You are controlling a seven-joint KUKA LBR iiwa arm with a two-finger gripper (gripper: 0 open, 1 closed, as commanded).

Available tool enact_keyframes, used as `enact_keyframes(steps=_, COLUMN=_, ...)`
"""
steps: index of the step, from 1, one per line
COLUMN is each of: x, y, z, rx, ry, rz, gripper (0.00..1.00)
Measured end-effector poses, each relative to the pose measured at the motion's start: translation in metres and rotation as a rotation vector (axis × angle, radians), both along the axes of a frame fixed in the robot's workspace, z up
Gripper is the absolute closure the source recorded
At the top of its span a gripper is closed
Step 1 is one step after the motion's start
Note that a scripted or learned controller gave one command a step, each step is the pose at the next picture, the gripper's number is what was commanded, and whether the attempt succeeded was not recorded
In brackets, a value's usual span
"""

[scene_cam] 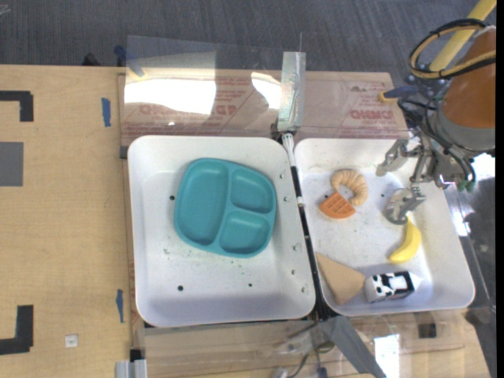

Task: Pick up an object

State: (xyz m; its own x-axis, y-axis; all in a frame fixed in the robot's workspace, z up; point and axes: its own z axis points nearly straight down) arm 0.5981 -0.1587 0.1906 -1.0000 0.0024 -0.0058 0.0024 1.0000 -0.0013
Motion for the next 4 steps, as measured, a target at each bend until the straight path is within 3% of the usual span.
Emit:
enact_keyframes(steps=1, x=-0.032, y=0.026, z=-0.102, rx=0.002, ry=-0.005, rz=-0.241, gripper=0.00)
enact_keyframes(steps=2, x=-0.031, y=0.062, z=-0.101, rx=0.005, ry=-0.006, rz=-0.549, gripper=0.00)
enact_keyframes(steps=3, x=0.020, y=0.065, z=-0.102, rx=0.006, ry=-0.006, rz=-0.755, gripper=0.00)
enact_keyframes(steps=4, x=0.044, y=0.058, z=-0.102, rx=0.001, ry=0.021, rz=-1.264, gripper=0.00)
